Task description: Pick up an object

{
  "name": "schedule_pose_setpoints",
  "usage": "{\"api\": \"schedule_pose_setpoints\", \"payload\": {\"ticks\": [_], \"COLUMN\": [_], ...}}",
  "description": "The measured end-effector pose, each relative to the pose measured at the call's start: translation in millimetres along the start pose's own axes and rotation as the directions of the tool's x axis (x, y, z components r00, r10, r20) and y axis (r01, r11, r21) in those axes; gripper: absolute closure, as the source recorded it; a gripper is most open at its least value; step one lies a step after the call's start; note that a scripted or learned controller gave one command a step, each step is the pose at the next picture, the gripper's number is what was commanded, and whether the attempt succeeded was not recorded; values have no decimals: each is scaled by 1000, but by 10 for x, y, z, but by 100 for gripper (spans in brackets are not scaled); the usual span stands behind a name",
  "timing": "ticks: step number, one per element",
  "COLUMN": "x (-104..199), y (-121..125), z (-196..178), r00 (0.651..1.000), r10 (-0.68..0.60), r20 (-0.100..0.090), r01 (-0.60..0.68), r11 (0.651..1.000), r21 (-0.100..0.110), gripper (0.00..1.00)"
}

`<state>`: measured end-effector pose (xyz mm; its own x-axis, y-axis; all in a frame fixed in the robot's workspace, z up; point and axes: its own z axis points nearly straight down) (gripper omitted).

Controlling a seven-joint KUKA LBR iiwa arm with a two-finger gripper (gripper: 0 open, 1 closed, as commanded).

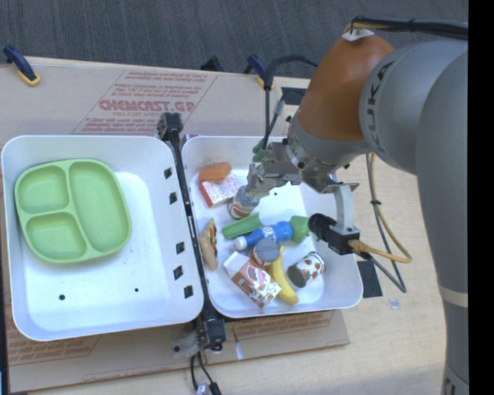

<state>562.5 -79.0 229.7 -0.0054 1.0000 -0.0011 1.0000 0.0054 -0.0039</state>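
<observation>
Camera view: the arm reaches in over the right bin, with the tool low among the clutter near the bin's upper middle, at a small greyish cylindrical item. Whether the tool is released or clenched cannot be told from this angle, and nothing can be confirmed as grasped. Judgement: the pick is not yet shown complete; lifting an object clear remains to be done.

Candidate objects all lie in the right bin: a green item, a blue bottle, a yellow banana-like piece, a red-and-white carton and a patterned box. The left bin carries a green divided tray.

Writing: red print on the cardboard sheet under the bins appears to read "CHEMCAST"; smaller lines are illegible. Package labels are too small to read.
</observation>
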Motion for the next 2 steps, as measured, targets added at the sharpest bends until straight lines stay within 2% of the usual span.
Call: {"api": "schedule_pose_setpoints", "payload": {"ticks": [1,2], "x": [-128,69], "y": [343,-425], "z": [256,-7], "r00": [1000,1000], "r10": [-1,-1], "r20": [1,0], "r01": [1,1], "r11": [1000,1000], "r21": [-1,-1], "gripper": [100,100]}}
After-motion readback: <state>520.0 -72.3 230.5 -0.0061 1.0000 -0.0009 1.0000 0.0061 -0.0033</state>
